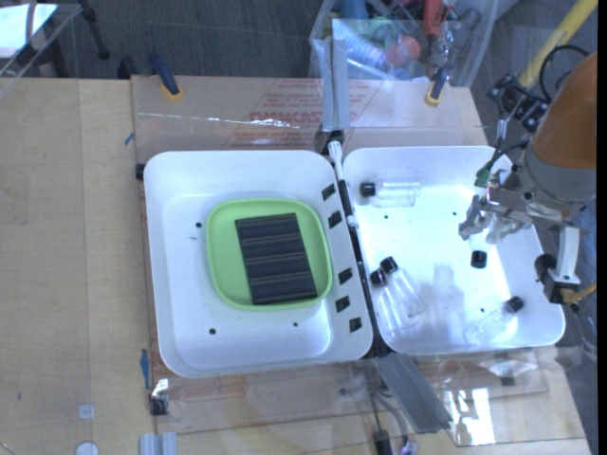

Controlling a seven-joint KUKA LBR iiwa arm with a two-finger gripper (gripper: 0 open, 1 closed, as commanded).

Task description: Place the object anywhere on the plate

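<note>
A light green square plate (220, 254) lies in the left bin (171, 282). On it rests a dark grey ribbed block (275, 258). In the right bin (446, 173) are three clear plastic bottles with black caps: one at the back left (392, 193), one at the front left (402, 292), and one at the front right (490, 324). A small black piece (479, 259) sits on the bin floor just below my gripper (487, 224), which hangs over the right side of the right bin. I see nothing held in it.
A divider with black clips (341, 245) separates the two bins. Behind the bins stands a clear box of mixed coloured items (408, 17). Wooden bench surface (57, 254) spreads to the left. Cables and a grey bracket (413, 396) lie at the front.
</note>
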